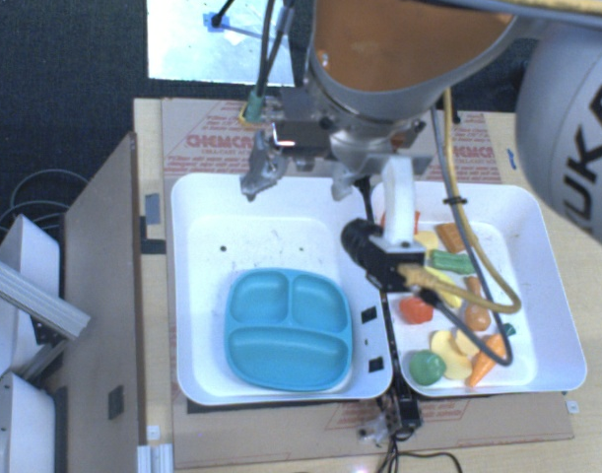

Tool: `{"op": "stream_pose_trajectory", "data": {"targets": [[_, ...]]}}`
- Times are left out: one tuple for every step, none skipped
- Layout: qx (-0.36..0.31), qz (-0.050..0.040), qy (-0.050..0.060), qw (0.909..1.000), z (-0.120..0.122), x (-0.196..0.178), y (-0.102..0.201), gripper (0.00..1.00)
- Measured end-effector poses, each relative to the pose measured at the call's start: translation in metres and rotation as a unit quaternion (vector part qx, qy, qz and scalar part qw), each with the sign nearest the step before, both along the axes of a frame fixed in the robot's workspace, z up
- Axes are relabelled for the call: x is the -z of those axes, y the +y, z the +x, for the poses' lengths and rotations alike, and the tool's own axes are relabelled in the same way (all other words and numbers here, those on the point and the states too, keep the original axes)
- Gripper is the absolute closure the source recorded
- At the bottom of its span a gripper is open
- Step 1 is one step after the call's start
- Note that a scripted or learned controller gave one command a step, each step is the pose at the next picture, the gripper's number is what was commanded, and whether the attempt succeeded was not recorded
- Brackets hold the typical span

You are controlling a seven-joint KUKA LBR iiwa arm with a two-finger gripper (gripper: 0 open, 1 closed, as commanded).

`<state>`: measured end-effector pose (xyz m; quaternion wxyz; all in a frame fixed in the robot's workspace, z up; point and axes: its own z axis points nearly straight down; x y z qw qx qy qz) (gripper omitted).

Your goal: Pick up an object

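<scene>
Tool above white bins

Blue divided plate in left bin; toy food in right bin.

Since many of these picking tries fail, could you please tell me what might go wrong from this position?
1. The small plastic food pieces lie crowded together in the right white bin, so the pincer may nudge neighbours or lift nothing.
2. The yellow cable and black hose hang over that pile and could snag or drag pieces.
3. The pincer hovers over the left white bin near the blue divided plastic plate, a flat thing probably hard to grip.
</scene>
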<state>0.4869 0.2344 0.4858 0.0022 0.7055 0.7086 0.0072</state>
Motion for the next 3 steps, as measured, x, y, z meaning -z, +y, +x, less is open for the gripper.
{"op": "stream_pose_trajectory", "data": {"targets": [[0.002,-0.0068,0.013,0.9999,-0.002,0.217,-0.001,0.0],[0.005,-0.0063,0.012,0.9999,-0.002,0.358,-0.051,0.0],[0.005,-0.0026,-0.004,1.0,0.023,0.15,-0.14,0.0]]}}
